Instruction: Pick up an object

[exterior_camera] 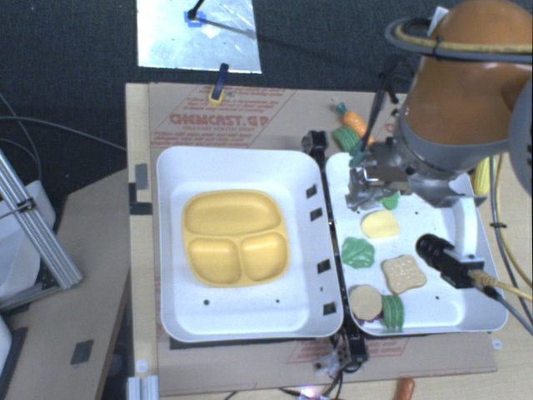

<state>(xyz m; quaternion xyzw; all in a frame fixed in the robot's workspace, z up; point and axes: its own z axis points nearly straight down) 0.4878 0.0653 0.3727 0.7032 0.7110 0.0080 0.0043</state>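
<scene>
The right bin (466, 307) holds several toy foods. A pale yellow piece (380, 224) lies near its middle, with a green leafy piece (358, 252) just below it. Further forward are a slice of toast (403, 274), a round brown piece (365, 302) and a small green piece (392, 310). An orange carrot (354, 122) and a green item (346, 138) sit at the bin's far edge. My gripper (364, 194) hangs low over the bin's upper left, just above the yellow piece. Another green piece (390, 200) pokes out beside it.
The left bin (166, 307) holds a yellow divided plate (236, 234). A yellow corn-like item (481, 176) shows at the right bin's far right, partly behind the arm. A shiny sheet (198, 22) lies beyond the bench.
</scene>
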